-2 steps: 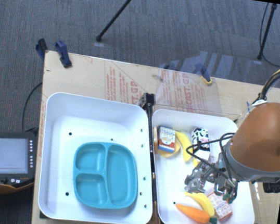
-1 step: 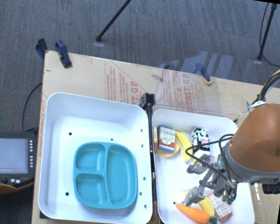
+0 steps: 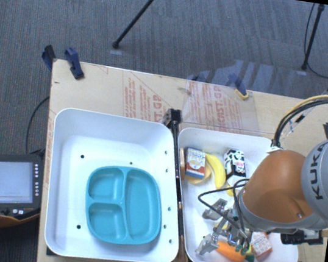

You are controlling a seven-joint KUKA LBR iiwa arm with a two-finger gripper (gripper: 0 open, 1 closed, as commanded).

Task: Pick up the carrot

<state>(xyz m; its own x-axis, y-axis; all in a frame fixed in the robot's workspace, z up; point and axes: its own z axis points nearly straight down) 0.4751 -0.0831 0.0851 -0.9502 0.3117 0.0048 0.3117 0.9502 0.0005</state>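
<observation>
The carrot (image 3: pixel 230 252) lies near the front edge of the right bin (image 3: pixel 187 236), orange with a green tip at its right end, and part of its length is covered by the gripper (image 3: pixel 216 235) that hangs directly over it. The metal claw is a tangle of grey parts from this angle, and whether it is spread or closed, or touching the carrot at all, cannot be made out. The arm (image 3: pixel 281 189) and its orange band hide much of the bin's right half. Just right of the carrot a small red and white carton (image 3: pixel 260 245) peeks out from under the wrist. Farther back sit a banana (image 3: pixel 216 169), a small box (image 3: pixel 194 163) touching it, and a black and white cow-patterned item (image 3: pixel 235 162). The left bin (image 3: pixel 76 138) holds a teal divided plate (image 3: pixel 123 204). A teach pendant (image 3: pixel 8 186) lies on the floor at far left.
</observation>
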